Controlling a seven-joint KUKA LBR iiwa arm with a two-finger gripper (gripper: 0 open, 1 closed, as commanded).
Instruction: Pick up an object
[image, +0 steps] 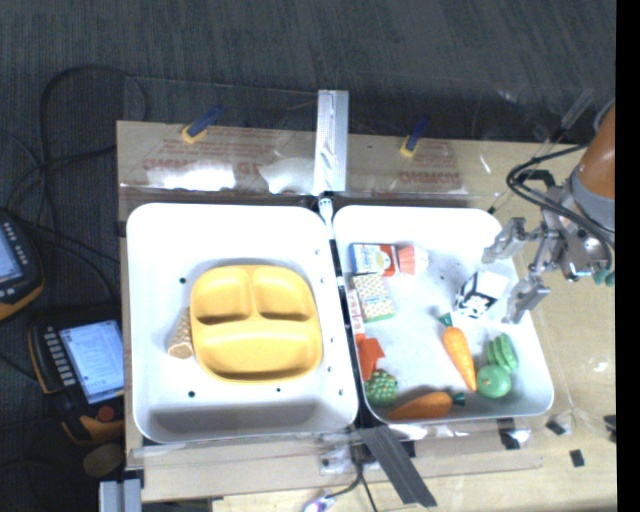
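A: We've got the gripper (512, 268) hanging over the right rim of the right bin (420, 222), fingers spread wide with nothing between them. Our worry is the crowding down in that bin's near corner.

B: Right, the carrot (458, 357) sits just beside the green toy vegetables (497, 366), and another orange piece (423, 405) lies along the near wall. If we drop in there, a finger could land on a neighbour and shove things apart instead of closing round one.

A: And the wall itself. We're so near the rim that a finger could catch the edge on the way down.

B: So where's the nearest target?

A: The small black-and-white object (478, 298) lies on the bin floor just beside the gripper, a little toward the bin's middle. The carrot is below that, nearer the camera, tilted with its tip toward the near wall.

B: The boxes (372, 280) by the divider are well apart from us, and the yellow tray (256, 320) sits in the left bin (150, 260).
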